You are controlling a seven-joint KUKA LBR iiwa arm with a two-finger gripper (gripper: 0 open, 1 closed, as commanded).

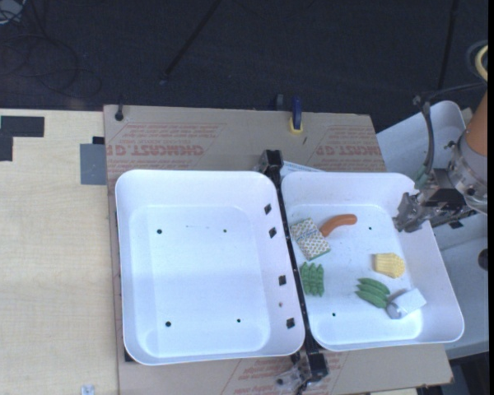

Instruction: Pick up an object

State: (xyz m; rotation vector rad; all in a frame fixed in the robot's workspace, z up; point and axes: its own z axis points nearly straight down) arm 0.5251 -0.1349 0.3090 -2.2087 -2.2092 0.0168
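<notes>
The right bin (346,189) holds several small items. An orange sausage-shaped piece (338,222) lies near its middle, beside a checked white-and-green pad (309,239). A dark green ridged piece (313,279) rests by the divider. A yellow block (389,264) sits to the right, with a green pea pod (372,291) and a grey-white object (405,303) below it. My gripper (412,213) hovers at the right bin's right rim, up and to the right of the yellow block, with nothing seen between its fingers.
The left bin (140,220) stands beside the right one, joined by a black clip strip (281,253). Both rest on a cardboard sheet (198,142). A blue-and-yellow clamp (296,115) sits at the sheet's far edge.
</notes>
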